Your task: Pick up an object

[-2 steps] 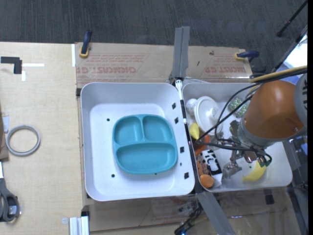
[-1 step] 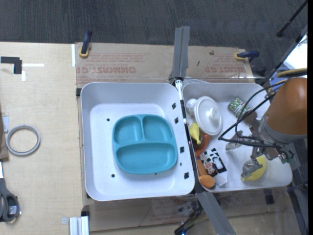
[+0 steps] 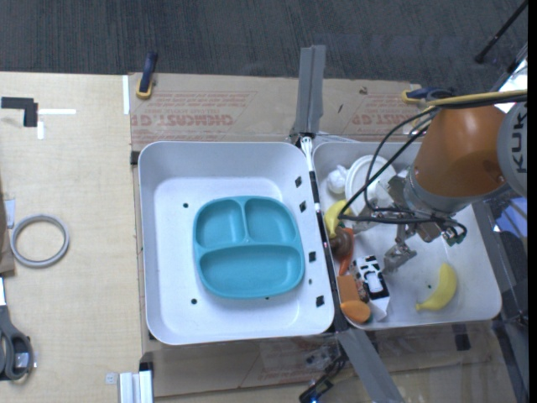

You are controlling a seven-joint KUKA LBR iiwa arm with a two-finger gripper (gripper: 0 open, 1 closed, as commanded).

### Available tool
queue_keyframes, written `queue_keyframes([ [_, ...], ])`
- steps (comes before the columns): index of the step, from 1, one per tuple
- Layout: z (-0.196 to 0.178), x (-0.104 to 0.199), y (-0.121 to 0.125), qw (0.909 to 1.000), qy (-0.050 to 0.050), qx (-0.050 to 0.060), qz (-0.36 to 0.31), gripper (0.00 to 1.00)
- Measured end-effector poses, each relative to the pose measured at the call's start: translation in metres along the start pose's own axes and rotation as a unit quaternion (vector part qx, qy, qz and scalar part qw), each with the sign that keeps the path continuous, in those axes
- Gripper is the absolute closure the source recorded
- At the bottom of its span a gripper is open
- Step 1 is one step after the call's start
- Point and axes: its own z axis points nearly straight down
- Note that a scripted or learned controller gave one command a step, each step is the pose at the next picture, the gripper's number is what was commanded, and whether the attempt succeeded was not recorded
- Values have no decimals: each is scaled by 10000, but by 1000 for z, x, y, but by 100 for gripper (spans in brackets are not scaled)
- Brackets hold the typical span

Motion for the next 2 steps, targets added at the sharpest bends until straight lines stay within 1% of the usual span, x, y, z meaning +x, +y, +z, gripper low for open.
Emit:
queue_keyframes([
  [1,-2,45,33,9998,-36,23,-203,0],
  [2,-1,76,-28,10000,4,6,13,0],
])
